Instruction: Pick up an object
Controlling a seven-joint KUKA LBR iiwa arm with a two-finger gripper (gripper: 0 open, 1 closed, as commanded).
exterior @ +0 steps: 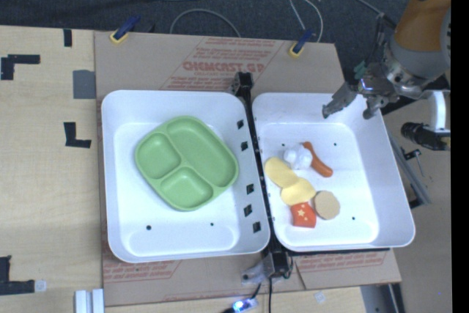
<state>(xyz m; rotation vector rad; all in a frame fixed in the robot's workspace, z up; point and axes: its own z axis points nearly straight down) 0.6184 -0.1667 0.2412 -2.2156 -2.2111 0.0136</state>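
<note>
Nearest the camera, pale wooden bench under a brown cardboard sheet printed in red. On the cardboard, two shallow white plastic bins side by side, joined by black clips along the shared edge. In the left bin, a light green three-compartment plastic plate, lying flat and turned at an angle, roughly central. In the right bin, a tight cluster of toy food left of centre: a red block with a pale mark nearest, touching a round tan disc on its right; just behind, a yellow rounded piece and a paler yellow oval; then a small white lump beside an orange carrot-like stick. Farther back, above the right bin's far right corner, the pincer spread open, both dark fingers apart, gripping nothing, well clear of the cluster. Behind it, grey wrist and orange band. Beyond, dark carpet with cables.
</note>
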